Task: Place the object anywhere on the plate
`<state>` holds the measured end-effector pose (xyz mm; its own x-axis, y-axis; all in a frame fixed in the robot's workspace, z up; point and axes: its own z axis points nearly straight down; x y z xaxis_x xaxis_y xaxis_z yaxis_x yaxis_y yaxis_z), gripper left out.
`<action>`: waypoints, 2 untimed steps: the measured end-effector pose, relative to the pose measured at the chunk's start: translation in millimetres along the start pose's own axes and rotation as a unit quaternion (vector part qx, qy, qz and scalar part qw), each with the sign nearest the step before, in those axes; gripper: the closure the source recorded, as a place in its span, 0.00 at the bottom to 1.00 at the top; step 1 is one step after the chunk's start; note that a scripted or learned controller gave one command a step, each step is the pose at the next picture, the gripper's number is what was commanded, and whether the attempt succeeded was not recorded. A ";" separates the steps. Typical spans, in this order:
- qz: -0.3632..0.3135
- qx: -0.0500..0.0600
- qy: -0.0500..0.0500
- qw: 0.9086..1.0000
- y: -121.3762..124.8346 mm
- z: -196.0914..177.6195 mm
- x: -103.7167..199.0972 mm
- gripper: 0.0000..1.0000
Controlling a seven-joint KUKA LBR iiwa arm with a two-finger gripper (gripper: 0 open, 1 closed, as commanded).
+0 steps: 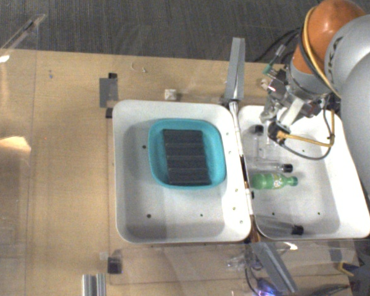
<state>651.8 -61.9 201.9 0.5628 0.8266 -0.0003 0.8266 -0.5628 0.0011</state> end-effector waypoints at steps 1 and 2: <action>-0.142 -0.001 0.001 0.990 -80.0 17.2 30.9 1.00; -0.175 -0.001 0.001 0.985 -52.1 16.8 71.1 1.00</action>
<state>648.8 26.1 185.0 0.2430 0.9700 0.0018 0.9700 -0.2430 0.0028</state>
